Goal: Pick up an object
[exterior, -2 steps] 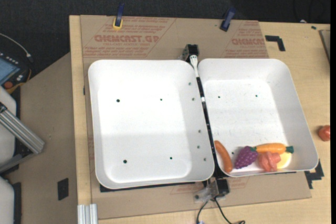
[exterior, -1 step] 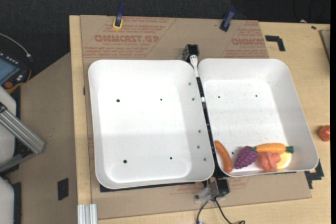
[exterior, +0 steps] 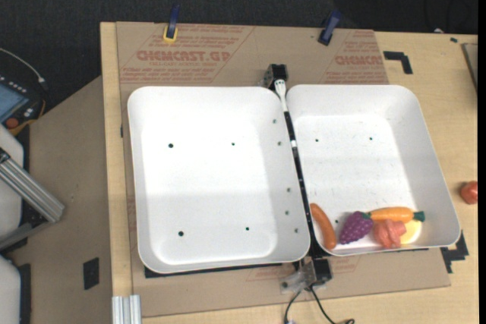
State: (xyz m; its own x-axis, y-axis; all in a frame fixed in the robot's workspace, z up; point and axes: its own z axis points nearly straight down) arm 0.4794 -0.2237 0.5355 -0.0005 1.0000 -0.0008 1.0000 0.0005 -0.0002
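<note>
The claw's state cannot be told from this view, wide or narrow. On the surface (exterior: 114, 186) lies a brown sheet (exterior: 250, 49) with red lettering, and on it two white bins sit side by side, their inner rims touching. The things to pick are gathered in the right bin (exterior: 364, 133), in its near corner: an orange sausage-shaped piece (exterior: 323, 225) lies by the inner wall, a purple bunch of grapes (exterior: 355, 227) is just beside it, then a carrot (exterior: 395, 214) with a green end, a reddish piece (exterior: 387, 234) under it, and something yellow (exterior: 411, 233) against the outer wall. They crowd together, touching. A small red thing (exterior: 468, 193) lies outside, on the surface to the right. The left bin (exterior: 144, 163) shows bare white floor with dark dots
</note>
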